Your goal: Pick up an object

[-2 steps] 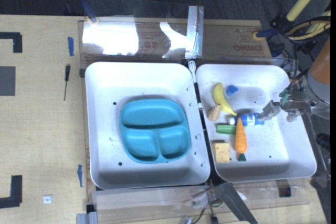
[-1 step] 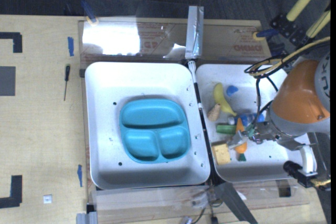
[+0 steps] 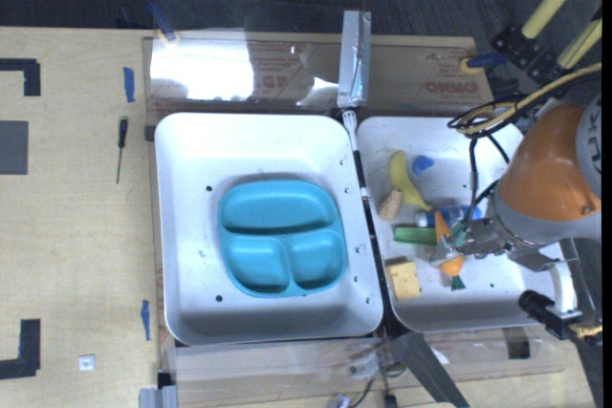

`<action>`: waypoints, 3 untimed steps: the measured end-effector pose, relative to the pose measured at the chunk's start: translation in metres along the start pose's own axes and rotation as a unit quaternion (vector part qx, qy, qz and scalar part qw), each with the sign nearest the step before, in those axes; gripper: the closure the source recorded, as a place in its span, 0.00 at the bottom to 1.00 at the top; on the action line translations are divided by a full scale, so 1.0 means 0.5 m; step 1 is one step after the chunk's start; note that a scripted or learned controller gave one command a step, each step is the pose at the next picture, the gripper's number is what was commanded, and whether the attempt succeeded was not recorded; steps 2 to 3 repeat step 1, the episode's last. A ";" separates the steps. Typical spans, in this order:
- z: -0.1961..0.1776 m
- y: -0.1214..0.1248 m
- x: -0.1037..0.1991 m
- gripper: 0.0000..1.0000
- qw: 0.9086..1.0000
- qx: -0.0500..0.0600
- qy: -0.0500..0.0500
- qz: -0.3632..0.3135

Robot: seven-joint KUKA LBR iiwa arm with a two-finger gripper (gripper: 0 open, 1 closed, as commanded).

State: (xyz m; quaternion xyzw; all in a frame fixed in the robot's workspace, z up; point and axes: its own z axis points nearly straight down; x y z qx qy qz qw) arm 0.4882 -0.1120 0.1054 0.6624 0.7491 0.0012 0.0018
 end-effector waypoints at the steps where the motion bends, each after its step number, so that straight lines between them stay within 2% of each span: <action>1: -0.357 0.065 0.106 1.00 1.000 -0.002 0.000 0.006; 3: -0.357 0.065 0.106 1.00 1.000 -0.002 0.000 0.006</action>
